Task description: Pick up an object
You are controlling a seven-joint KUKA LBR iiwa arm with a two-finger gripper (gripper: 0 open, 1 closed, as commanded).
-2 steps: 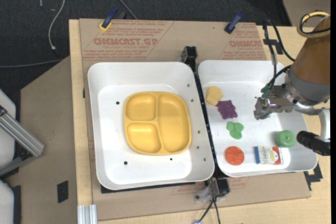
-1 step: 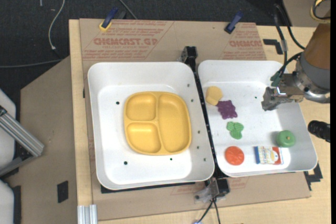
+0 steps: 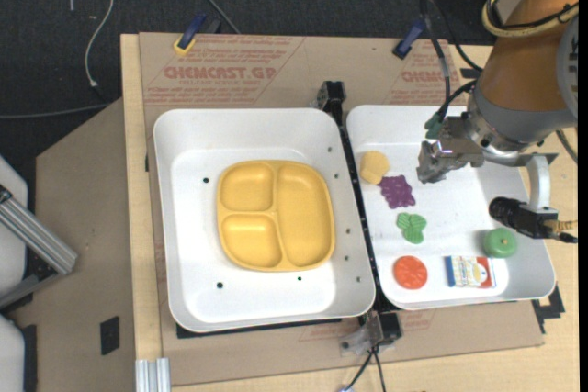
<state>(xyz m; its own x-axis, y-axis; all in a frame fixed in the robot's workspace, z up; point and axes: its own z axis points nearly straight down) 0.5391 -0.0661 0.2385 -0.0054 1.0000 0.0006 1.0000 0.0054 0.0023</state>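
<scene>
Purple grapes (image 3: 397, 190) are lying in the right bin (image 3: 533, 289), just beside the gripper (image 3: 432, 168), which is hovering over them; can't tell its opening. Yellow piece (image 3: 374, 166) is crowding close, so a grab risks nudging or missing.

My arm (image 3: 528, 69): grey casing, orange band above wrist, black cable looped alongside; dark metal gripper (image 3: 432, 168).
</scene>
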